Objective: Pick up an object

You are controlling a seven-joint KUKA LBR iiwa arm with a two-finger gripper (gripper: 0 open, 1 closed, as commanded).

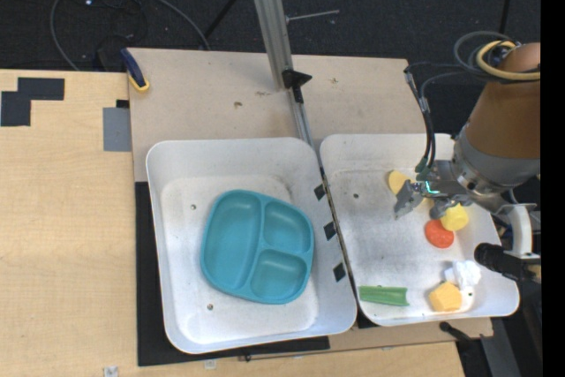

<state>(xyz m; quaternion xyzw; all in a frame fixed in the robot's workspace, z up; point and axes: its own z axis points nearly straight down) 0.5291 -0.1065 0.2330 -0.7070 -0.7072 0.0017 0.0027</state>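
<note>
Several small things lie in the right bin [371,278], and any one of them would do for this task: a yellow piece [398,181] near the middle, another yellow piece [455,217] just under the wrist, an orange-red round one [439,233] touching it from below, a green flat bar [383,296] near the front rim, and a yellow-orange block [447,297] beside a scrap of white stuff [464,273]. The left bin [177,190] carries a teal divided plate [259,246], well apart from the arm.

From where I stand the claw [413,199] hangs low over the right bin, just below the first yellow piece, and I cannot tell how it is set; the wrist hides too much.

My guess is that the arm is choosing or closing in on a target. To do it well, I'd go for the lone yellow piece, since it sits clear of its neighbours. The pair by the wrist are crowded together and likely to squirt sideways under a pinch. Centre squarely over the piece, come straight down, and lift slowly so a poor hold shows early. The flat bar looks hard to get under.
</note>
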